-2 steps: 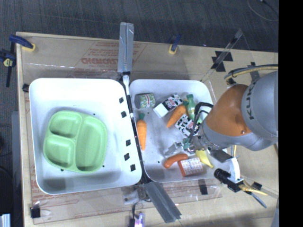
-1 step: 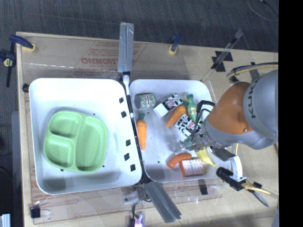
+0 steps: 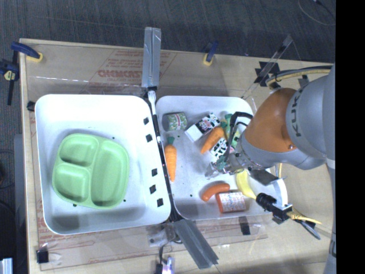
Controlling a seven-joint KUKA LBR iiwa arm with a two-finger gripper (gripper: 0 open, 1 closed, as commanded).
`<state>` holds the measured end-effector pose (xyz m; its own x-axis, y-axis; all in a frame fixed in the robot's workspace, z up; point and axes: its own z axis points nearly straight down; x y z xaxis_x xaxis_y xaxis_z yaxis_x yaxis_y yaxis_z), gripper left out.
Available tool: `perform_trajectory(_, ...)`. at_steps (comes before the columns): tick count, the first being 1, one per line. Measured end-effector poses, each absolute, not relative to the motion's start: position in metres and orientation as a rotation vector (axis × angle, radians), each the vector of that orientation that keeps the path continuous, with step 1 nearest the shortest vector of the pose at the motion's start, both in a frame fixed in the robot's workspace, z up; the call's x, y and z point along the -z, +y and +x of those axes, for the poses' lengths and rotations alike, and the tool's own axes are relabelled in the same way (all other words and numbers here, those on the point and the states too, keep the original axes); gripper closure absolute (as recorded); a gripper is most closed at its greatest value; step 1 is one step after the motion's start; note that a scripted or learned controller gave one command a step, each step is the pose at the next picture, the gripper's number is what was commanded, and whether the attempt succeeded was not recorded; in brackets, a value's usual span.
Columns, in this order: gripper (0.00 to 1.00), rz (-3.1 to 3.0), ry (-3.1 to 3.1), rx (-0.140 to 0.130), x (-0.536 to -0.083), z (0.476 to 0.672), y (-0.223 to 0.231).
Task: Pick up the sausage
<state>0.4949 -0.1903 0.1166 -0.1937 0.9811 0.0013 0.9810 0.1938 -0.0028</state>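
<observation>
Camera view, one sausage (image 3: 215, 190), two carrots (image 3: 170, 161), two bins (image 3: 40, 153), fingers' (image 3: 223, 163) state unclear.

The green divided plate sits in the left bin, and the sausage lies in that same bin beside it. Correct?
Not quite. The camera view shows the green divided plate in the left bin, but the sausage lies in the right bin, near its front edge.

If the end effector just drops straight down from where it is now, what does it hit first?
Probably not the sausage. The end effector sits above and right of it, over the black-and-white patterned item beside the banana, so it would likely meet those first. Depth is unclear from this slant.
</observation>
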Motion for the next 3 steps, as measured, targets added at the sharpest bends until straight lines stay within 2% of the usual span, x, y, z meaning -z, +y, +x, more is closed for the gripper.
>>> perform_trajectory(1,1.00,-1.939,-2.467,-0.002,-0.091,0.491,-0.161)
perform_trajectory(2,0.00,-1.941,-2.466,-0.001,-0.091,0.491,-0.161)
perform_trajectory(3,0.00,-1.935,-2.469,-0.001,-0.091,0.477,-0.186)
